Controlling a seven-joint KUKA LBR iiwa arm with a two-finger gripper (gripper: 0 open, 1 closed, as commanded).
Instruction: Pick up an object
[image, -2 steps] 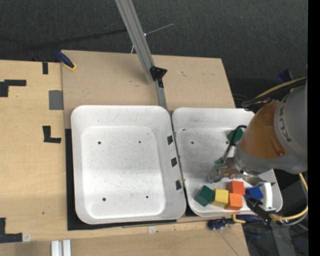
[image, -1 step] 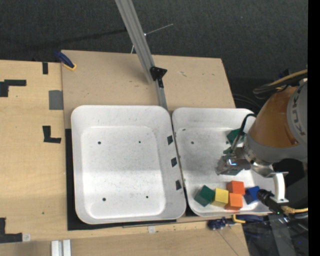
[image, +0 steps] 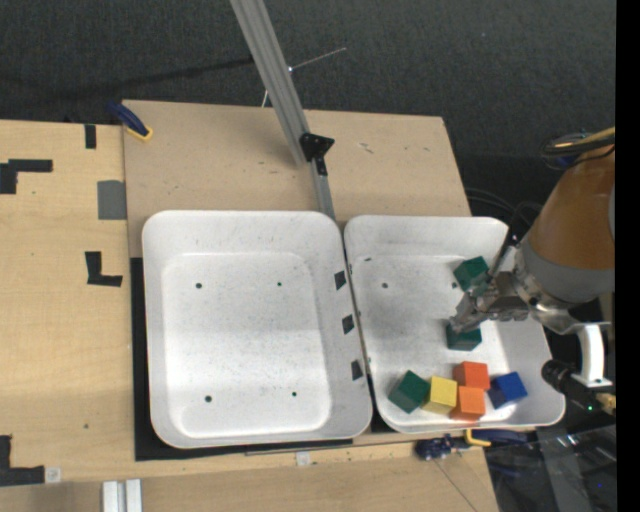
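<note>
Teal block sits in the right bin, mid-right, directly under the gripper. It pokes out just below and left of the tip, touching or nearly so. Can't tell the state of the fingers: the tip is a grey blur from this slanted view, and nothing shows a block between them, so I wouldn't call it a hold.

Key relation: target is straight below the tip, slightly toward the front rim. Block looks roughly cubic, so no long axis to align to.

Second teal-green block lies just behind the tip, close enough to get bumped on a descent. A cluster sits near the front rim, clear of the tip: green cube, yellow cube, orange cubes, blue cube.

My read: descent/close stage, grasp unconfirmed.
</note>
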